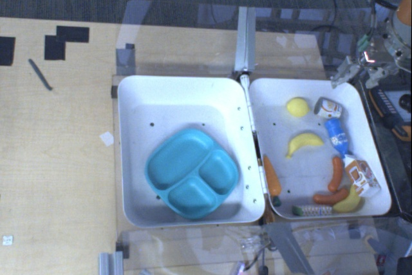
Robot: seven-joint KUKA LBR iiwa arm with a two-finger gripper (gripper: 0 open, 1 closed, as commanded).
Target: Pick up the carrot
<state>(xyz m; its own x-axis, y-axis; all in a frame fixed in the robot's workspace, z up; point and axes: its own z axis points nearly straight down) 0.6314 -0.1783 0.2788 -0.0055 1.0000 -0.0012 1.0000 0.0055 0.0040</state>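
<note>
From the camera view, the task looks barely started. The carrot (272,177) lies in the right bin (380,138), at the lower left of that bin, tight against the wall it shares with the left bin (129,138). Nothing touches it.

The gripper (360,71) sits at the upper right of the frame, above the far right corner of the right bin and well apart from the carrot. Whether it is spread or closed cannot be told here, as it is small and cluttered with cables. Nothing is visibly held in it. So the reach, the descent, the grasp and the lift all appear to be left.

The carrot is a short orange piece, tapering, lying roughly up and down the frame with its broader end lower. Its place hard by the wall may leave little room on that side.

Other things share the right bin: a lemon (297,107), a banana (304,142), a blue bottle (337,136), a small can (327,107), a sausage (335,174) and a carton (360,177). A blue divided plate (192,172) lies in the left bin.
</note>
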